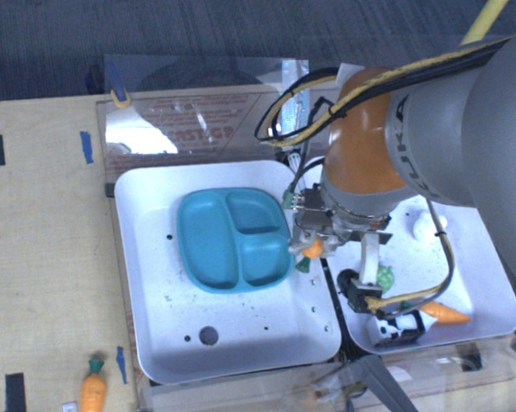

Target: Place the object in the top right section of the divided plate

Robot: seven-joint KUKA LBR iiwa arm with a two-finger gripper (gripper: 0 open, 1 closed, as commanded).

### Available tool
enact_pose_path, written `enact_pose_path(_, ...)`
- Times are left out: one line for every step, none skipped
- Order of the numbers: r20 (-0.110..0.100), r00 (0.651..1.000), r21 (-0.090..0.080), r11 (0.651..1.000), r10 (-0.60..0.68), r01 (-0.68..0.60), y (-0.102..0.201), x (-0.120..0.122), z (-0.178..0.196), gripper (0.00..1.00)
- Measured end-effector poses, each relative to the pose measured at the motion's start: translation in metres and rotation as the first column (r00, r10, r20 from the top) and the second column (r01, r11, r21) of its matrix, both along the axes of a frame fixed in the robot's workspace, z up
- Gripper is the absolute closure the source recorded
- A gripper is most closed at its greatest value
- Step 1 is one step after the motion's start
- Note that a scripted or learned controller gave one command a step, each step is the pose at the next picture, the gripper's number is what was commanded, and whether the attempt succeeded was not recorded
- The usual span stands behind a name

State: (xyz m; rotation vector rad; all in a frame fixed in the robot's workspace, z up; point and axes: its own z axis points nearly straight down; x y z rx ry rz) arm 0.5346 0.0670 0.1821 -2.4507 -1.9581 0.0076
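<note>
Orange object (312, 251), small and rounded, sat just right of the blue plastic divided plate (235, 238), seemingly at the tip of the grey two-finger gripper (308, 245); whether its claw was clamped on it could not be told. Left of the plate, a toy carrot (92, 404) lay on the bench; right of it, another orange piece (445, 312) lay in the right white bin (475, 226).

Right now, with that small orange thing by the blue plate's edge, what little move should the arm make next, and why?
Probably a short shift toward the blue plate. The arm's wrist hangs over the seam between the bins, and the small orange thing sits just off the plate's right rim, not yet above the top right section.
</note>
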Motion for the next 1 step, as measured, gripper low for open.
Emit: enact_pose_path(0.006, 0.997, -0.001, 0.997, -0.075, 0.075, -0.0138, 0.0177, 0.0015, 1.00)
